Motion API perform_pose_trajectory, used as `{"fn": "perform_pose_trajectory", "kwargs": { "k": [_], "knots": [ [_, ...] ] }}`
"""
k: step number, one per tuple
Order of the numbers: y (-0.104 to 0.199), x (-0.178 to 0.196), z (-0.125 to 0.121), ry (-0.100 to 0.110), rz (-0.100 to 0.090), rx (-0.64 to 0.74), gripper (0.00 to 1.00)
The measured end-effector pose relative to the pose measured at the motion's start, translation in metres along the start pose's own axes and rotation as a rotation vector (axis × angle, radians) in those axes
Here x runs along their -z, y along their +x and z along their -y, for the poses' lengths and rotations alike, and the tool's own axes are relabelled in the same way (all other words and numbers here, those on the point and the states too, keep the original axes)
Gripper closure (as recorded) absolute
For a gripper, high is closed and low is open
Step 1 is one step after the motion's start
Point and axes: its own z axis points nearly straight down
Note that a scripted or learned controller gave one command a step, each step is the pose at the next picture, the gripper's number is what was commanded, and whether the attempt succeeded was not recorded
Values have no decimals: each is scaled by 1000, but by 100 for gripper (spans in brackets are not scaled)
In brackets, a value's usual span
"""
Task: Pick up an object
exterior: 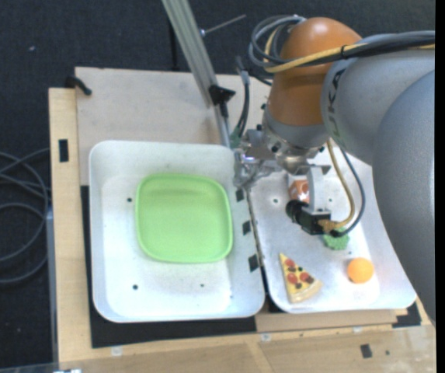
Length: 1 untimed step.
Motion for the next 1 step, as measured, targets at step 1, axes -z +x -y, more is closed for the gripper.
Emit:
{"fn": "perform_pose_trajectory", "kwargs": {
  "k": [1],
  "knots": [
    [46,-11,-11,1,1,-1,100]
  ]
}}
